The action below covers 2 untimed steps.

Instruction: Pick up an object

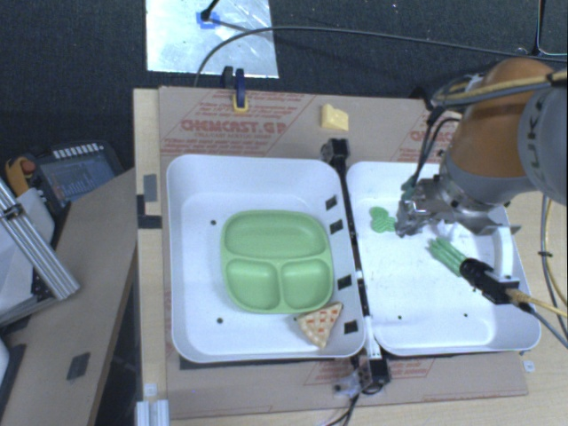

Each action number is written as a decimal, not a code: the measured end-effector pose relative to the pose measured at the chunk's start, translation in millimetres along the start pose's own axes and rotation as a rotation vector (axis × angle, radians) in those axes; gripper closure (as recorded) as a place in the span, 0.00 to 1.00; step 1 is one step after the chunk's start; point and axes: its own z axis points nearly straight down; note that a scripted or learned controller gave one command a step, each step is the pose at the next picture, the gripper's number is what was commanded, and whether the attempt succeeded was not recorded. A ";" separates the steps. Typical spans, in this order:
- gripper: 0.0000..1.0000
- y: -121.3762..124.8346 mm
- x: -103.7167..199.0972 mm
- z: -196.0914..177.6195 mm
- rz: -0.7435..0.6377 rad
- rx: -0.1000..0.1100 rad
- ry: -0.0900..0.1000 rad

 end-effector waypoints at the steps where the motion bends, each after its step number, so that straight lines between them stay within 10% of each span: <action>1: 1.00 17.4 44.7 -8.0 0.001 0.001 0.000; 2: 1.00 38.7 94.8 5.4 0.001 0.002 0.000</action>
